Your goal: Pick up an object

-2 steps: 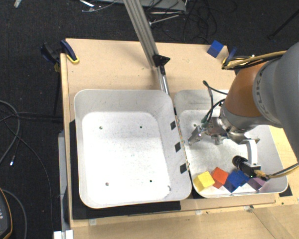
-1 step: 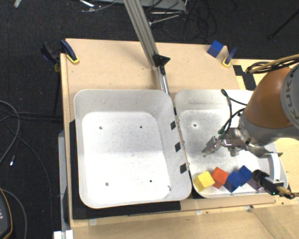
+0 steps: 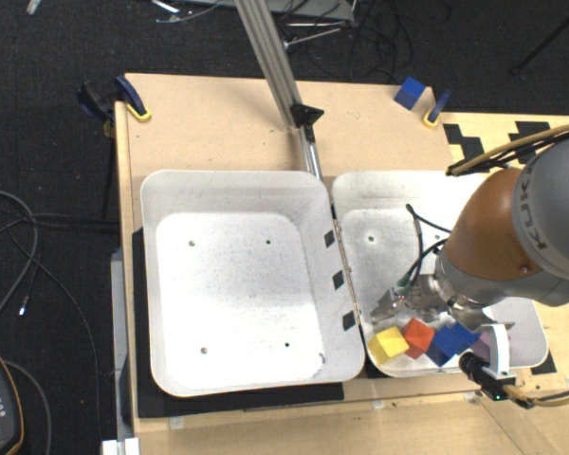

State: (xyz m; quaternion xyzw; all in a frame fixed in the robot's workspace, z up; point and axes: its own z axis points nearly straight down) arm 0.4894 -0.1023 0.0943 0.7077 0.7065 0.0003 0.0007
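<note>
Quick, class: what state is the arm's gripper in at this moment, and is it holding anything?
Gripper: cannot be told; it sits low in the right bin just above the yellow block and orange block.

A tan wooden worktop (image 3: 218, 126) is sitting before me on a dark speckled carpet floor (image 3: 47, 55). Black cables (image 3: 19, 254) are trailing across that floor, and a slanted grey metal pole (image 3: 266, 45) is rising above.

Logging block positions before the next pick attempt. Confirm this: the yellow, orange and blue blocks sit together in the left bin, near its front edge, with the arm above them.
One detail is wrong: the bin. The camera view shows the yellow block, orange block and blue block together in the right bin, near its front edge, with the arm above them.
</note>
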